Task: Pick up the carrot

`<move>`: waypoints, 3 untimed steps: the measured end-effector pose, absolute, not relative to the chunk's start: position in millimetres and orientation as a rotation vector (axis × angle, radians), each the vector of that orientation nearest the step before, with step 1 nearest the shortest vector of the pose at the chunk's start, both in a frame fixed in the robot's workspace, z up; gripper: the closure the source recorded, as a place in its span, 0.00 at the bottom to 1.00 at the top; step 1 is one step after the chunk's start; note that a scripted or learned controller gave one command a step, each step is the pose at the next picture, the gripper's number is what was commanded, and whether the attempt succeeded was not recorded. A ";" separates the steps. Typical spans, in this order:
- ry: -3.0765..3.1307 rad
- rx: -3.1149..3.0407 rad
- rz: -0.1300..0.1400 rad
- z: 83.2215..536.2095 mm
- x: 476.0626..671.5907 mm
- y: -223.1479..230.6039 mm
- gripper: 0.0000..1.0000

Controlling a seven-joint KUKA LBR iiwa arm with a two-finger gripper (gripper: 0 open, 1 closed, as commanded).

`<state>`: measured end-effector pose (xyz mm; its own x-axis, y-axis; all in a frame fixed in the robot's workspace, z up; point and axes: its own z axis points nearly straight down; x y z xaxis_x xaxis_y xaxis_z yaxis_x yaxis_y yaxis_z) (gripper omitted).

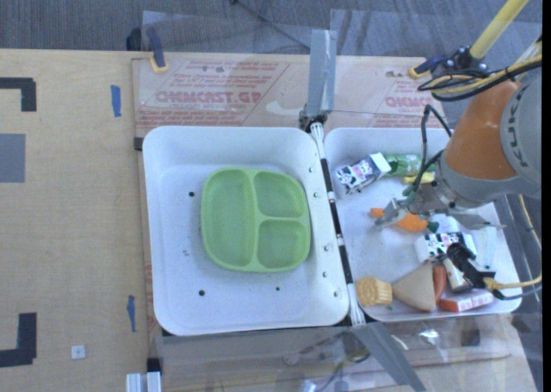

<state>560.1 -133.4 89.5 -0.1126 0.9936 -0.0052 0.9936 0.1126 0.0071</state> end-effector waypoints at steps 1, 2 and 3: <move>2.329 2.084 0.005 101.1 561.9 -135.2 1.00; 2.107 2.321 0.010 88.8 555.5 -146.6 1.00; 1.850 2.554 -0.020 192.7 663.8 -95.9 1.00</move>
